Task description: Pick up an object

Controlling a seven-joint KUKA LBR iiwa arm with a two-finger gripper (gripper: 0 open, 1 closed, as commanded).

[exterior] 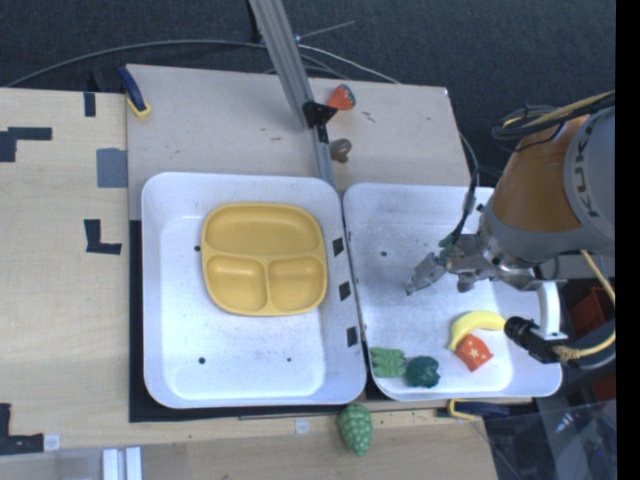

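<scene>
right bin (400,218): upper half open | banana (476,322), red block (475,352), greens (405,366) crowd near edge

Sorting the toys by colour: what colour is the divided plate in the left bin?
Yellow. The divided plate shows plainly in the camera view.

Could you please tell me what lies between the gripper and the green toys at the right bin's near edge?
Bare white bin floor separates the gripper from the green toys.

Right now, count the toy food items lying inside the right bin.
4. A yellow banana and a red piece touching it sit near the bin's front right; two green pieces lie along the front edge. The arm may hide others.
</scene>
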